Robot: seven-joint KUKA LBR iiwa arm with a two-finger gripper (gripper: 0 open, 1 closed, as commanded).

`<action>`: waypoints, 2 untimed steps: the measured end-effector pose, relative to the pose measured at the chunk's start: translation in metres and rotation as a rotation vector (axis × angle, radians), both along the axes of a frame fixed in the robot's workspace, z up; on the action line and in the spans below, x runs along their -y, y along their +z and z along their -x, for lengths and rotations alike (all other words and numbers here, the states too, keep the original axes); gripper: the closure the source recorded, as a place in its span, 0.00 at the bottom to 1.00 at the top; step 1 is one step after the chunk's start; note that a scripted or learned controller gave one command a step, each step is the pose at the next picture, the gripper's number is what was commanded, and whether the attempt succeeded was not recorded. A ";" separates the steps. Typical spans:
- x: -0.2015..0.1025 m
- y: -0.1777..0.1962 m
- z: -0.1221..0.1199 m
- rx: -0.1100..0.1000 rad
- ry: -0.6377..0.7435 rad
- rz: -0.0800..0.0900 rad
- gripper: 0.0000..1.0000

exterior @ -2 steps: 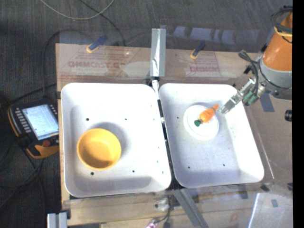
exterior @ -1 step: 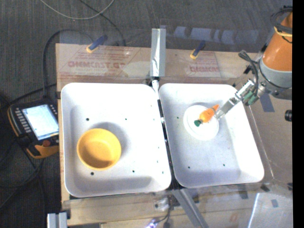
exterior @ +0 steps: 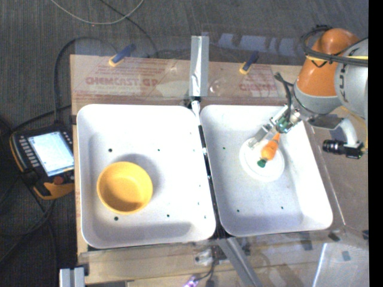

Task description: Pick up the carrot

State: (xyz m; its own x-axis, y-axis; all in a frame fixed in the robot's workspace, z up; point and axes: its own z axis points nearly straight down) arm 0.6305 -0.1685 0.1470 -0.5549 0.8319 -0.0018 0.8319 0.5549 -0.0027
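Observation:
The carrot [exterior: 269, 150] is orange with a small green end. It lies slanted over a round white plate [exterior: 254, 166] in the right bin [exterior: 299, 208], green end pointing down-left. My gripper [exterior: 267, 140] reaches in from the upper right and sits right at the carrot's upper end, touching or nearly touching it. Whether the carrot is gripped or just resting on the plate cannot be made out.
A yellow bowl [exterior: 124, 187] stands in the left bin [exterior: 143, 130], at its lower left. A ridge where the two bins' rims meet runs down between them. A teach pendant [exterior: 45, 157] lies off the bench to the left, and cables run across the floor above.

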 end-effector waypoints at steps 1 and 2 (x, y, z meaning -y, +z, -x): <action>0.030 -0.039 0.026 0.003 -0.187 -0.001 0.00; 0.055 0.000 0.085 0.001 -0.076 0.000 0.00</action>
